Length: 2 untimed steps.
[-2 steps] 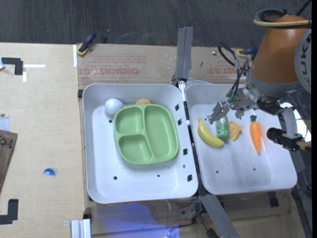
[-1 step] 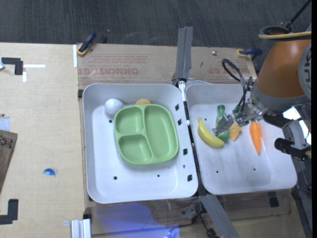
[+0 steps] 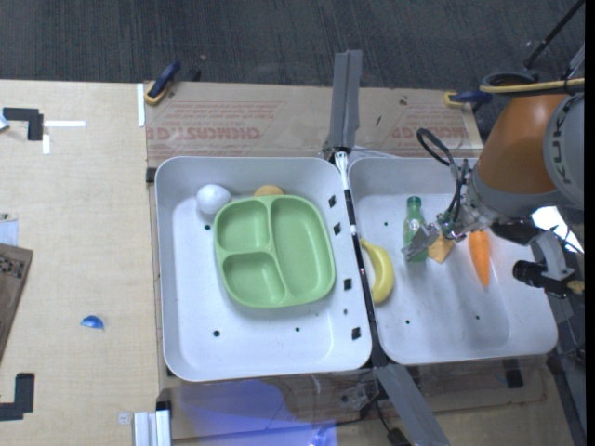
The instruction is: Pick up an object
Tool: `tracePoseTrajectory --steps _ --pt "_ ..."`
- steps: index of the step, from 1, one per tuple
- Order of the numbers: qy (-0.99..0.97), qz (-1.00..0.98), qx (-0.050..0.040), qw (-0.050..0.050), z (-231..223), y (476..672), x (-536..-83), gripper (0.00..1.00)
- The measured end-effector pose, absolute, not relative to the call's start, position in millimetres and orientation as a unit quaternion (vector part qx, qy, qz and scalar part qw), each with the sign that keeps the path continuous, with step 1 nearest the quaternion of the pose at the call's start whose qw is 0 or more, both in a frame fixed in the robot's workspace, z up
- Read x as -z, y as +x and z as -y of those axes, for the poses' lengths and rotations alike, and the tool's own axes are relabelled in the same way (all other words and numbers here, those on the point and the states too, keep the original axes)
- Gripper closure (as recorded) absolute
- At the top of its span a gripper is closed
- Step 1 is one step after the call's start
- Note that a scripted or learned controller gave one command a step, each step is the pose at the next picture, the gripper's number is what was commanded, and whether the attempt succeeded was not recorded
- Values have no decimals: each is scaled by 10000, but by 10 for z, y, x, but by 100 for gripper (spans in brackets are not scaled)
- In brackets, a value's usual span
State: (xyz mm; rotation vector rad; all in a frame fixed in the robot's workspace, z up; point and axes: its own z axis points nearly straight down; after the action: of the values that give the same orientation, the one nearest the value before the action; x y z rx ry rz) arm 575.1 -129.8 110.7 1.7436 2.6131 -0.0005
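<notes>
We see the left bin holding a green divided plate, a white ball and something yellow behind it. The right bin holds a banana, carrot and green bottle; the gripper is beside the bottle, its grasp unclear. Cardboard lettering is unreadable.

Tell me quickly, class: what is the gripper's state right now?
Gripper: low in the right bin, beside the green bottle and the carrot; whether it is open, closed or holding anything cannot be told.
</notes>
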Motion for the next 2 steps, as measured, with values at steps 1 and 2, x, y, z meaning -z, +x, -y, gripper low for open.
tracePoseTrajectory --steps 1,2 --pt "6608 -7506 8 -13 1259 5429 -910 0" --pt "6678 -7443 3 0 1099 5543 -914 0"
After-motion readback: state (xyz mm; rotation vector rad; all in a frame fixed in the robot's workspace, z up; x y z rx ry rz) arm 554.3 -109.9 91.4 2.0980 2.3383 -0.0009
